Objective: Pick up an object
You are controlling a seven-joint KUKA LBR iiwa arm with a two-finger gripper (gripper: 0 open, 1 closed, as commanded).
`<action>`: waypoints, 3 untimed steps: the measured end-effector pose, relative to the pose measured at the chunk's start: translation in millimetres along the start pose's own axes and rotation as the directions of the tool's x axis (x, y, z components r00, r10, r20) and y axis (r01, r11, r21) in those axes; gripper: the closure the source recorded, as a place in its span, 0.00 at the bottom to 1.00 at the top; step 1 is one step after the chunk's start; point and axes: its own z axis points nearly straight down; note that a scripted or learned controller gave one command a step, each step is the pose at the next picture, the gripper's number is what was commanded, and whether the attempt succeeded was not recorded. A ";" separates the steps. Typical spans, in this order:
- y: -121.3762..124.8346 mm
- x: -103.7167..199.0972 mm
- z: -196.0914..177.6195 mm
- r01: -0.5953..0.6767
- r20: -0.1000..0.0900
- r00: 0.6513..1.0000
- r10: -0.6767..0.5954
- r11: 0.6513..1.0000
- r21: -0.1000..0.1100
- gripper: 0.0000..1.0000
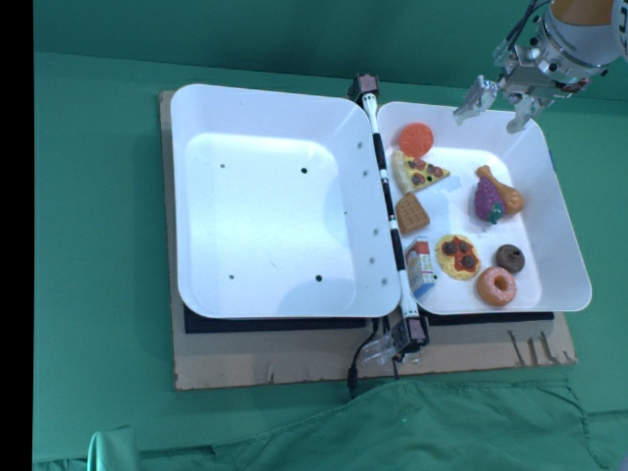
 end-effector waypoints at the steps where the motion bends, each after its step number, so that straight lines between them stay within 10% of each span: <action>1: 0.0 0.0 0.0 0.000 0.000 1.000 0.000 1.000 0.000 0.00; 3: 12.4 10.5 96.0 0.002 0.000 1.000 -0.002 1.000 0.004 0.00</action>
